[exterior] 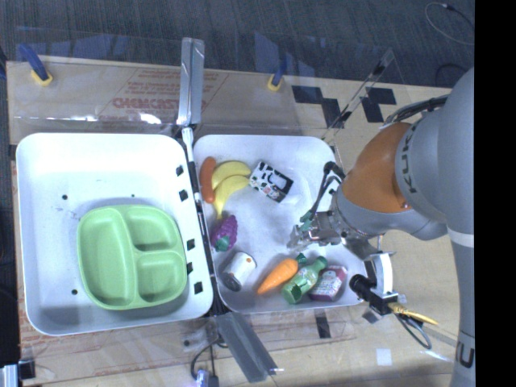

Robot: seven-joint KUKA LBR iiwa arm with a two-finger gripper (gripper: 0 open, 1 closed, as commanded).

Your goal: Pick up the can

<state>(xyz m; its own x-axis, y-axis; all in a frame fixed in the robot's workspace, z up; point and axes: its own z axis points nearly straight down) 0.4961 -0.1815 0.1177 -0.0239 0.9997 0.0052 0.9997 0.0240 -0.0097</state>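
Big grey arm [451,176], smooth rounded casing, w/ a glossy orange band [377,176] above the wrist. Below the band a grey collar, then a cluttered metal gripper [310,230] assy w/ thin dark cables looping off it. Small black-and-white bracket [377,279] on the wrist's underside, yellow-tipped bit beside it.

So the arm [451,176] comes in from 3 o'clock, grey link running up the right side, with the orange band [377,172] bent over toward 9. Wrist points down, and the gripper [310,234] hangs low just past it toward 8 o'clock, too small and cluttered to read.
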